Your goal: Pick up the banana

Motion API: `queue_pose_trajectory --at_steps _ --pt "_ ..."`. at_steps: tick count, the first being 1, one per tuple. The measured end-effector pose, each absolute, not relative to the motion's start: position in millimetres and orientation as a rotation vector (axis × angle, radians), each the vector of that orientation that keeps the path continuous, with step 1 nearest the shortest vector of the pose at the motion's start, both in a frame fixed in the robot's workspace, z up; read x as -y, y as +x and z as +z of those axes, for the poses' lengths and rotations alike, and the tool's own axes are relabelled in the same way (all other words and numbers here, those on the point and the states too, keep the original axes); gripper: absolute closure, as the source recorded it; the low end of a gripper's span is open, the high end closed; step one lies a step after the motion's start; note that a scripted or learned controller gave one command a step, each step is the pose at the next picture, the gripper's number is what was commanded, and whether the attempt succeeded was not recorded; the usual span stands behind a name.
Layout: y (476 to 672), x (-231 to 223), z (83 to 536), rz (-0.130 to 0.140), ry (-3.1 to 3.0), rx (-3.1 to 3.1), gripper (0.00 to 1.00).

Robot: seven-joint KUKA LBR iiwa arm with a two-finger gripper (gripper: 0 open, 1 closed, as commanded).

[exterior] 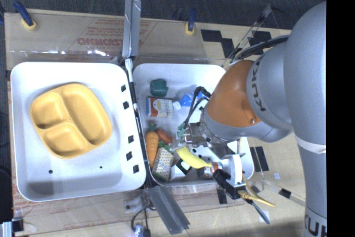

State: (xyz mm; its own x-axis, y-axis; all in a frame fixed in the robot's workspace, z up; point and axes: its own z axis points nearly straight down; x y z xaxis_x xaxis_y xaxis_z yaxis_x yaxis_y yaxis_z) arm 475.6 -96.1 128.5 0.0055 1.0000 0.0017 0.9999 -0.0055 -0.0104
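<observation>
The yellow banana lies near the front of the right bin, partly covered by the arm's wrist. My gripper hangs right over it, at the end of the grey arm with the orange band. The arm's bulk hides the right half of this bin.
Left of the banana lie a patterned packet, an orange carrot and a red item. Farther back are a carton, a blue-white bottle and a green cup. The left bin holds a yellow divided tray.
</observation>
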Motion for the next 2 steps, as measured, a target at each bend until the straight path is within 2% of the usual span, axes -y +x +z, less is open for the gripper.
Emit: queue_pose_trajectory --at_steps 1,2 --pt "477.2 52.4 188.2 0.009 -2.334 2.096 1.0" --pt "493.2 36.7 195.4 0.009 -2.258 2.176 1.0"
